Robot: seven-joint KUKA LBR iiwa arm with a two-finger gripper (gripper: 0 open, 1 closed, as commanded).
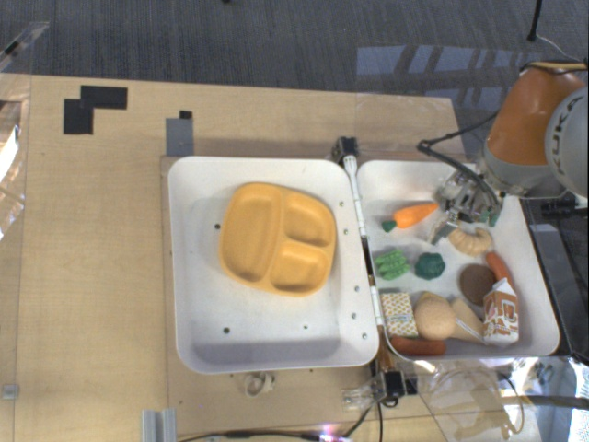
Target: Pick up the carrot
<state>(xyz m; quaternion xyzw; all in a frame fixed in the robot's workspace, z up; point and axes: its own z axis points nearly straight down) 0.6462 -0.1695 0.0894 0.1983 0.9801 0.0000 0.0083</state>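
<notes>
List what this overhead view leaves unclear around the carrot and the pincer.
- Pincer: too small and blurred to tell whether it touches the carrot.
- Brown round item: partly hidden by the small carton.
- Arm: cut off by the right edge.

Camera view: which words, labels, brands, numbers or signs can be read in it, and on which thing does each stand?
No text can be read with certainty.
Grey arm housing with orange band: dark letters on its side, cut off at the picture's edge, unreadable.
Small orange-and-white carton in the right white bin: printed front, too blurred to read.
Small patterned box: a print, no legible words.
</notes>
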